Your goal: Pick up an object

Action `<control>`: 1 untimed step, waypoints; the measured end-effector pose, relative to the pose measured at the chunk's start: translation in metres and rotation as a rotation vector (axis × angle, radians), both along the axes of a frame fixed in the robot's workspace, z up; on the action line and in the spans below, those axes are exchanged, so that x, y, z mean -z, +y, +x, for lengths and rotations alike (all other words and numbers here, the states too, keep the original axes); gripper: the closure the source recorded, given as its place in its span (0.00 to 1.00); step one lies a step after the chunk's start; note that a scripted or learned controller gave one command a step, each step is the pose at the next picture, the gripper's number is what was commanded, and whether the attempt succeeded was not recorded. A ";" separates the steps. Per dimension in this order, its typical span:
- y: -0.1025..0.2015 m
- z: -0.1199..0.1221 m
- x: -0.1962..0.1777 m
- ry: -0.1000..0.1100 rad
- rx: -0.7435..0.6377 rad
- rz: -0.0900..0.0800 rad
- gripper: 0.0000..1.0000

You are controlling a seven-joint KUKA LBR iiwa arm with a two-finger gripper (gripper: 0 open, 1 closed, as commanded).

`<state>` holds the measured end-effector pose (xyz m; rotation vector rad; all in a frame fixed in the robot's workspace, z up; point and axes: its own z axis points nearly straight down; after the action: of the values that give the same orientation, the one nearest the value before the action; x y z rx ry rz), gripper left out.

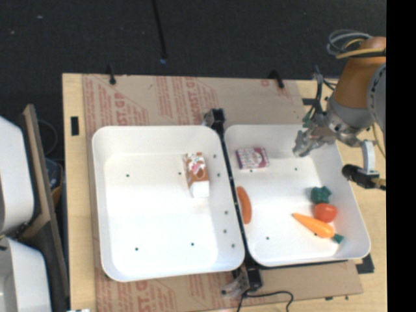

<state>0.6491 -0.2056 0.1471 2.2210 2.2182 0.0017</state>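
Two white bins sit side by side, and the gripper (304, 145) hangs over the back of the right bin (286, 255), with nothing seen between its tips. I think it is picking what to grab. The nearest thing is a small pink packet (251, 157) just to its left, so next it must move over and go down. I cannot tell how the tool is set. The packet's writing is too blurry to read.
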 end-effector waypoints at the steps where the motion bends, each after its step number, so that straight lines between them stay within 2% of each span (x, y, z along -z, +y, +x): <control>1: -0.004 0.004 -0.063 -0.003 -0.001 -0.001 1.00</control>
<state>0.6531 -0.2098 0.2099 2.2182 2.2171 0.0047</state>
